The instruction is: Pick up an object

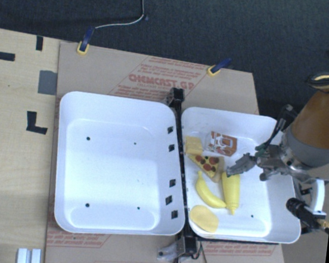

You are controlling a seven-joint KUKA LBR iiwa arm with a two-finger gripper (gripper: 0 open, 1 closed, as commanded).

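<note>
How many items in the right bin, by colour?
Right bin, by main colour:
Yellow: 4 (banana, bottle-like piece, cheese-like wedge, round pale piece)
Red-topped slice: 1
White and brown packet: 1
Total: 6

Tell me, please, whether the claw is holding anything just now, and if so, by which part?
Nothing is visibly held. The claw hovers over the right bin, just above the top end of the yellow bottle.

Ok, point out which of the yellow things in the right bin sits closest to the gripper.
The upright yellow bottle-shaped piece, directly below the gripper. The banana lies farther left, and the pale yellow disc rests near the bin's front corner.
</note>
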